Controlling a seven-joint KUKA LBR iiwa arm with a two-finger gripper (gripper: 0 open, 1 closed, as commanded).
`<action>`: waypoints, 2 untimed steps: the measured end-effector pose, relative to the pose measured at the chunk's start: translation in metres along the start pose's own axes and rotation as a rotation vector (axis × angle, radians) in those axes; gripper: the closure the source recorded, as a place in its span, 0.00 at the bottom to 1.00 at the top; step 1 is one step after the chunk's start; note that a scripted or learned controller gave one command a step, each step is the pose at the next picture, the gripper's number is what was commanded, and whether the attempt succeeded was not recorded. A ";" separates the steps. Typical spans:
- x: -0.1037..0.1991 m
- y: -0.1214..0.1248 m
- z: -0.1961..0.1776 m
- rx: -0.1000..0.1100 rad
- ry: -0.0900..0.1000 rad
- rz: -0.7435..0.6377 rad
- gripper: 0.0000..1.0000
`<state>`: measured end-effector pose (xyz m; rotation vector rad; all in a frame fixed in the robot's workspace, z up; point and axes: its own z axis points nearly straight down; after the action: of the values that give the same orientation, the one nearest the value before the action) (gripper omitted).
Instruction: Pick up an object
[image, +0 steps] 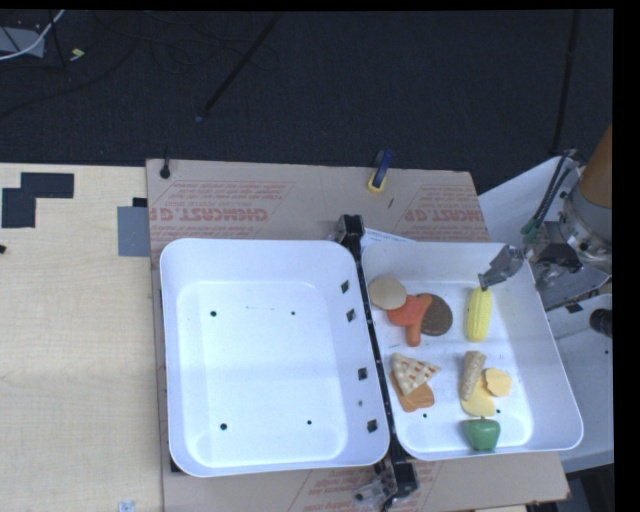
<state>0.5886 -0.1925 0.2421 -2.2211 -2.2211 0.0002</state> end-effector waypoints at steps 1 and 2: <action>0.072 0.014 0.110 0.009 0.005 -0.005 0.00; 0.105 0.008 0.155 -0.003 -0.003 -0.001 0.00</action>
<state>0.5970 -0.0876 0.0875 -2.2232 -2.2251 0.0004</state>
